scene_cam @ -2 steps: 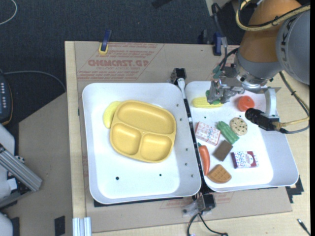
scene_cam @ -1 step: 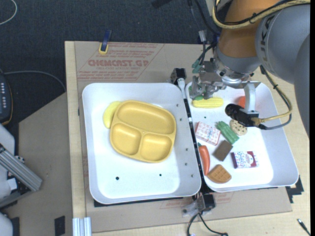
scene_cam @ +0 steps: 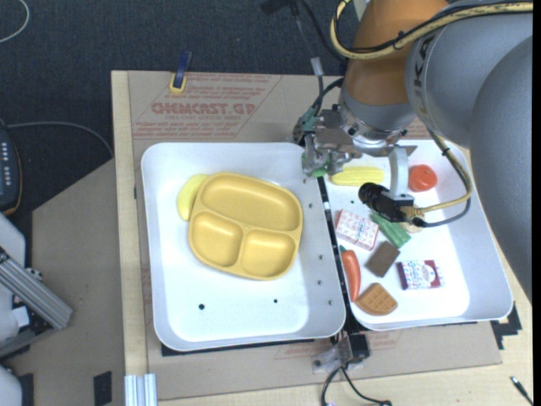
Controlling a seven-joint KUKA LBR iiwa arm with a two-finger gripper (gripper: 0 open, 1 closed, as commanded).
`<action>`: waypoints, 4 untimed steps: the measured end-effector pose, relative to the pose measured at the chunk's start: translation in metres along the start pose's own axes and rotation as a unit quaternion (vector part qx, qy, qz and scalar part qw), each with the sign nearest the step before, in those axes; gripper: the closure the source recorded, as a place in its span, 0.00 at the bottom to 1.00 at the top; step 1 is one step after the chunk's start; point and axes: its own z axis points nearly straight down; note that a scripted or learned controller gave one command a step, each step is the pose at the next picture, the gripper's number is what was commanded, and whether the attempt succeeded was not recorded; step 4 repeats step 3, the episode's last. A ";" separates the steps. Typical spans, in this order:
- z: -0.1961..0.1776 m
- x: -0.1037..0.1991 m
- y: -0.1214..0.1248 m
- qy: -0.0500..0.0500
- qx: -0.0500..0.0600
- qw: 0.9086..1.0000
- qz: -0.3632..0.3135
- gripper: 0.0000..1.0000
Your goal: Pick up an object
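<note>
1. Jaws hang at upper centre of the frame, over the right bin's point(scene_cam: 461, 231) left rim; wide or narrow, I cannot tell.
2. Likeliest target: yellow toy point(scene_cam: 355, 176), just right of them; centre first, then descend squarely.

The yellow plate point(scene_cam: 245, 225) covers part of a yellow thing point(scene_cam: 188, 194), and the arm point(scene_cam: 473, 83) hides the far corner of the right bin point(scene_cam: 470, 248).

Glossy yellow plastic tray point(scene_cam: 245, 225) (smooth); glossy white bins point(scene_cam: 161, 227)
</note>
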 end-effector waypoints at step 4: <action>-0.003 -0.002 -0.013 -0.001 0.000 1.000 0.003 1.00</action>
